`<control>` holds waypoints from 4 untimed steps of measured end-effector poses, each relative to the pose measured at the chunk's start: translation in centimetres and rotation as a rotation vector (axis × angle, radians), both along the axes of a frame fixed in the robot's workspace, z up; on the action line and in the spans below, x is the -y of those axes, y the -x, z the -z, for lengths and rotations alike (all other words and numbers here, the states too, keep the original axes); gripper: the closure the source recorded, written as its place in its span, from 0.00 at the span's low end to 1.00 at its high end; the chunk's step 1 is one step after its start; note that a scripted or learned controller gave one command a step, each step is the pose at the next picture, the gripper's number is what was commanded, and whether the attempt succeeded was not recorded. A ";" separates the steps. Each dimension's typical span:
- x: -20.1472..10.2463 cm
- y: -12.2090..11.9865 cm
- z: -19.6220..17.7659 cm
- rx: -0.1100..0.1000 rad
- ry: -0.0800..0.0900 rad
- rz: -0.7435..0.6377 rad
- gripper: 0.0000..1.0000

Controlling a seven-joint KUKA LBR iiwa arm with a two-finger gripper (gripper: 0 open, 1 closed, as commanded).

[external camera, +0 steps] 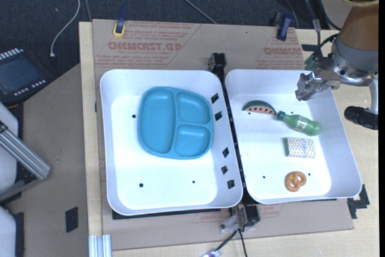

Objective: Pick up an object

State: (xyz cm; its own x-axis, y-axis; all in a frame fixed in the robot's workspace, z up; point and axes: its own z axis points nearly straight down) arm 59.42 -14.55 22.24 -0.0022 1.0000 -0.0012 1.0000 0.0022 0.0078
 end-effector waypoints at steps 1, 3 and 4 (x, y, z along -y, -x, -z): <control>0.0 0.0 0.9 -0.009 -0.002 0.001 1.00; -10.6 -0.1 -1.3 -0.006 -0.003 -0.004 1.00; -16.2 0.3 0.0 -0.011 -0.004 -0.004 1.00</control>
